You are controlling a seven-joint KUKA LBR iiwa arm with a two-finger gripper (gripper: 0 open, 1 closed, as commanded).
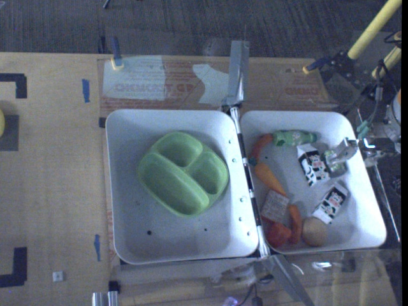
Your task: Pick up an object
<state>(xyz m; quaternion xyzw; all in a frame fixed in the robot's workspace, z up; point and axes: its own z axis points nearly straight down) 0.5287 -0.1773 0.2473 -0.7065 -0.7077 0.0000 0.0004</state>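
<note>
so I'm parked at the right bin (pixel 376 225), gripper (pixel 340 156) low beside the cow-print carton (pixel 312 164); can't tell how my hand's set; nothing grabbed yet; next I'd need to centre over it.

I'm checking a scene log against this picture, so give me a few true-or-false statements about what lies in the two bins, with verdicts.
1. The green divided plate lies in the left bin. True.
2. The green bottle lies in the left bin. False: it lies on its side at the far end of the right bin.
3. Two cow-print cartons, and, are in the right bin. True.
4. The carrot rests on the green plate. False: it lies in the right bin, near the divider.
5. The gripper is above the left bin. False: it is over the right bin.
</note>
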